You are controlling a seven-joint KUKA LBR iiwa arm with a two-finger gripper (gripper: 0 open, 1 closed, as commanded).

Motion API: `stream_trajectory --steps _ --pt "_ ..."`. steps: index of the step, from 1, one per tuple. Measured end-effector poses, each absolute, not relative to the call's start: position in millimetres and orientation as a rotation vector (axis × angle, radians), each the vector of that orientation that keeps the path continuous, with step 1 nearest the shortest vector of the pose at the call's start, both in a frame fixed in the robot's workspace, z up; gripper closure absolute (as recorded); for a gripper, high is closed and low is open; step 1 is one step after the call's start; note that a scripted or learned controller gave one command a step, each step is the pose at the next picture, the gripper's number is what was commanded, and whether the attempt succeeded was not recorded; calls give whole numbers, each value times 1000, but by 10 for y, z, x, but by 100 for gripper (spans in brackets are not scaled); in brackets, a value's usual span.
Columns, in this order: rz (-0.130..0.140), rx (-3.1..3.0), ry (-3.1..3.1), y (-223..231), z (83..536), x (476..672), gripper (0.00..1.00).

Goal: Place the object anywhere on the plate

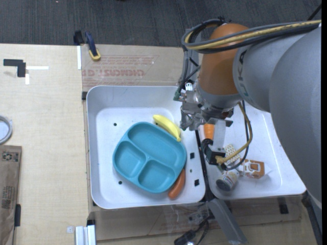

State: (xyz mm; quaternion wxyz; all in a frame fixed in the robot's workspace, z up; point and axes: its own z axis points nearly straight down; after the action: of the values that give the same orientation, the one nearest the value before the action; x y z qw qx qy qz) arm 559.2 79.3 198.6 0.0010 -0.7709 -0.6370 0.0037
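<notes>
A blue plate (148, 157) with three compartments lies in the left bin (102, 137). A yellow banana (167, 125) rests against the plate's upper right rim. An orange-red sausage (177, 185) lies along its lower right rim. My gripper (188, 120) hangs over the divide between the bins, just right of the banana's tip. An orange carrot-like piece (208, 131) shows right beside the gripper in the right bin; whether the gripper touches it is hidden by the wrist.
The right bin (276, 152) holds a small grey can (228, 180), an orange-and-white box (253, 168) and a pale waffle-patterned item (230, 151). A cable loops down from the wrist over these. The large grey arm covers the bin's right part.
</notes>
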Motion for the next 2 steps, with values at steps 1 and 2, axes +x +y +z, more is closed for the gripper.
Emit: stream_trajectory --steps 1,2 --pt "8 -2295 -2142 952 2230 5261 100" --pt "5 -2328 -2110 1212 2546 5173 100"
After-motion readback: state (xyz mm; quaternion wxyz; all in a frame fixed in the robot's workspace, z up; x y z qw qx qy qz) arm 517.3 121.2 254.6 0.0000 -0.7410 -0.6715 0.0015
